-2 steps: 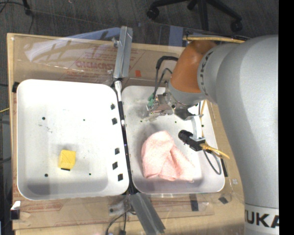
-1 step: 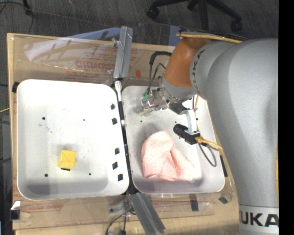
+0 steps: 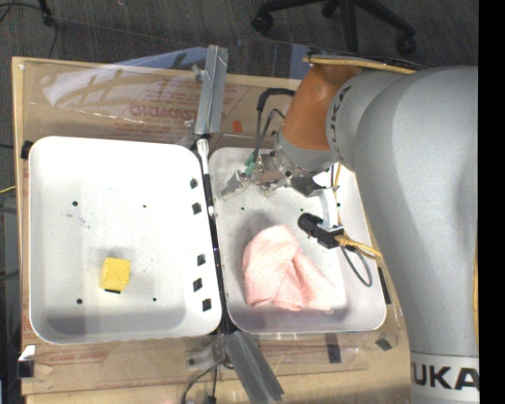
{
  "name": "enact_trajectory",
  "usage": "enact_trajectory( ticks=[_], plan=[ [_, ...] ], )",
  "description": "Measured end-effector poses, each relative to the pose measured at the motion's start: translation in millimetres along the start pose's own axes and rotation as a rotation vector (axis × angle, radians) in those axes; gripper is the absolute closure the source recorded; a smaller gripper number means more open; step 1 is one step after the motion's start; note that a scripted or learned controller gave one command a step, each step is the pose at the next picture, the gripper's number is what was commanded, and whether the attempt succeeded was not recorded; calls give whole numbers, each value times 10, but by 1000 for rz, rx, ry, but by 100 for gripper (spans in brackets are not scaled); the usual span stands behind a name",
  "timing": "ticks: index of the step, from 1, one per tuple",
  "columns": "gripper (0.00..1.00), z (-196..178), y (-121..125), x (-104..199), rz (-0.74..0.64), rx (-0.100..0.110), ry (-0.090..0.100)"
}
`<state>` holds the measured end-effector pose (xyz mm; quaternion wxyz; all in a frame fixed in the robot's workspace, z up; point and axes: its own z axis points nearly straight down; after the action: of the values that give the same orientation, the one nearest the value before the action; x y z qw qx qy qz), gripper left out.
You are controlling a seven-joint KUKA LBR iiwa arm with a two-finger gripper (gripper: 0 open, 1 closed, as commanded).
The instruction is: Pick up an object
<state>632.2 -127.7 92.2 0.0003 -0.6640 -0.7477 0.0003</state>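
- Cloth [image 3: 284,269] of pale pink lies crumpled in the right bin [image 3: 366,314], in its middle and toward the near wall; soft folds run across it, a rounded hump at its left side and a flatter lobe spreading to the right; the fabric looks thick and fleecy, lighter along the ridges and a deeper pink in the creases.
- Yellow block [image 3: 115,273] sits in the left bin [image 3: 59,162], toward the near left part of the floor; it looks like a small squarish piece with slightly rough edges, well apart from the cloth and with the divider between the bins in between.
- Gripper [image 3: 251,175] hangs over the far part of the right bin, beyond the cloth and apart from it; whether the pincer is apart or together I cannot tell, as the metal parts there are small and tangled with green bits and wiring.
- Arm [image 3: 404,141] comes in from the right, grey and bulky, with the orange band [image 3: 307,112] above the wrist; it covers the right rim of the right bin.
- Black cable fitting with a brass-coloured tip [image 3: 328,232] hangs from the wrist just beside the cloth's far right edge.
- Bench [image 3: 93,91] under the bins is pale wood with a clear sheet taped across its far side.
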Motion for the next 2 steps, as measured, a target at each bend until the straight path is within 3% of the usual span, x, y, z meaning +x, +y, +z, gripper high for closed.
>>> enact_trajectory(
  ticks=[1,2],
  plan=[
    [0,-12,239,65,-200,7,-1],
    [100,-121,251,68,-204,4,-2]
  ],
)
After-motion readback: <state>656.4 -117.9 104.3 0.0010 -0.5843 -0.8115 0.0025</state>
